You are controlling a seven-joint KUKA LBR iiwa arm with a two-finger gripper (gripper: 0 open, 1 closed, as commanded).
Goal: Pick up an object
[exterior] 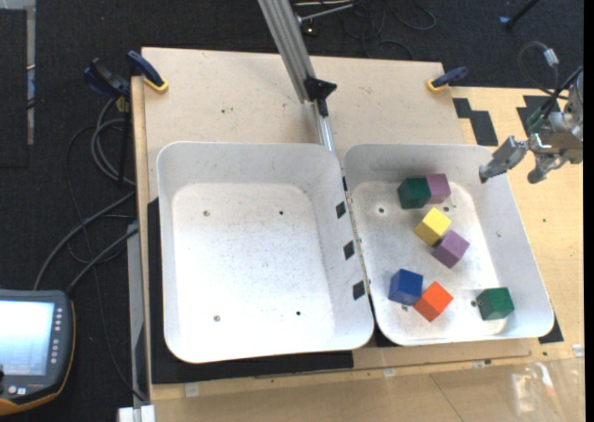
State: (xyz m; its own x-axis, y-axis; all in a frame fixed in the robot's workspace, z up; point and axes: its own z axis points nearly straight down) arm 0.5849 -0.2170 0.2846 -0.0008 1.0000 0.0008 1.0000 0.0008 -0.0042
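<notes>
At the right edge, just off the upper right rim of the right bin [520, 244], the hand [518, 162] hangs with fingers spread, nothing between them. It's the approach: no block chosen yet, by the look of it. The blocks lie in that bin, the purple block [437, 187] and green block [414, 193] nearest, touching. The yellow block [432, 225] looks easier, with room around it. Next comes a swing inward, then down. The left bin [241, 253] offers open room; the table [241, 95] beyond too.

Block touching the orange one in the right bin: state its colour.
Blue, beside the orange block; clearest in the camera view.
</notes>
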